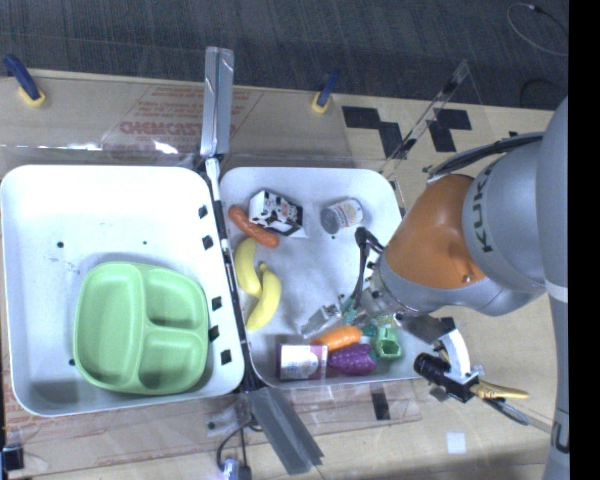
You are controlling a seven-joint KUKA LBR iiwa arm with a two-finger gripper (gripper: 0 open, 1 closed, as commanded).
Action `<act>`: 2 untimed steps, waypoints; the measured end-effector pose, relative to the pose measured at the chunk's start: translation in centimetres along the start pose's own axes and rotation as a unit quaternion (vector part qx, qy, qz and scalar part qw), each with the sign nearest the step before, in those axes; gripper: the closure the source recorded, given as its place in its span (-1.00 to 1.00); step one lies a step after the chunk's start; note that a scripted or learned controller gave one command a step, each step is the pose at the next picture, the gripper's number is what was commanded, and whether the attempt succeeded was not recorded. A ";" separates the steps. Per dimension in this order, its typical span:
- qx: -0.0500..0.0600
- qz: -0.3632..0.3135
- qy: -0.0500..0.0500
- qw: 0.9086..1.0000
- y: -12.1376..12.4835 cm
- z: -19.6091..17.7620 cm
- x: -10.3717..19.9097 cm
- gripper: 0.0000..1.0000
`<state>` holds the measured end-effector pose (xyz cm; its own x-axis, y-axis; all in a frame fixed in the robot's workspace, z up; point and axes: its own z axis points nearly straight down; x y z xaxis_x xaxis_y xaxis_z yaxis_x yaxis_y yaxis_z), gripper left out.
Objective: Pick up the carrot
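Here, camera view: arm reaches in from the right, orange band over the right bin's [280,180] near-right part. Gripper [358,311] sits low among the clutter; whether it is parted or closed, cannot tell. Carrot [338,337] lies just below-left of it, touching a purple eggplant-like toy [352,361] and beside a can [301,361] along the near wall. Crowding probably explains the steep approach. Bananas [254,283] near the divider; green tray [142,326] in the left bin [30,268]
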<state>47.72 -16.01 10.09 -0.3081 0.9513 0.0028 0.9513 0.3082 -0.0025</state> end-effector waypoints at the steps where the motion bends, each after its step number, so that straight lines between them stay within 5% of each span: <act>1: -0.002 -0.096 -0.002 0.995 -1.4 0.8 -4.7 -1.00; 2: -0.002 -0.099 -0.002 0.995 -1.4 -0.1 -4.7 1.00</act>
<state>47.87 -20.87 10.23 -0.4899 0.8718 -0.0017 0.8718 0.4899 0.0021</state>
